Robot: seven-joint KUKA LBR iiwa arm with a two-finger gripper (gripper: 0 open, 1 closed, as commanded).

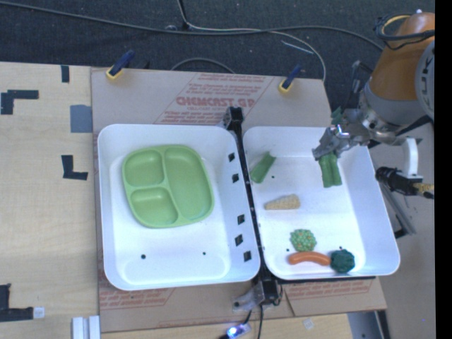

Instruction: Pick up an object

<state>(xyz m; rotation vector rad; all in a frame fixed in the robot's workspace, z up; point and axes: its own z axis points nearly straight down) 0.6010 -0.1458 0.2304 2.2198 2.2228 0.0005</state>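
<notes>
Hanging over the upper right corner of the right bin (385,256), the gripper (330,150) has a green stick-shaped piece (330,171) directly under its tip. The piece's upper end meets the dark fingers, and it seems to be pinched between them, though from this slanted angle I cannot be certain whether it is lifted clear of the bin floor or just touching it. Judged that way, the grasp looks made, and what is left is a clear raise away from the bin.

The held piece is a longish, dull green bar with squared sides, like a toy celery or bean, and looks like hard moulded plastic. A second green piece (262,168) of similar shape lies tilted near the divider between the bins. Below it rests a flat tan wedge (282,203) with a grainy surface. Near the front edge sit a bumpy light green clump (303,239), a smooth orange sausage shape (308,258), and a dark green knobbly ball (342,260) touching the orange one's right end.

The left bin (113,260) carries a pale green divided plate (168,186) with three smooth, glossy compartments. Both bins are shallow white plastic with rounded rims, set on brown cardboard (205,97) clamped to the bench.
</notes>
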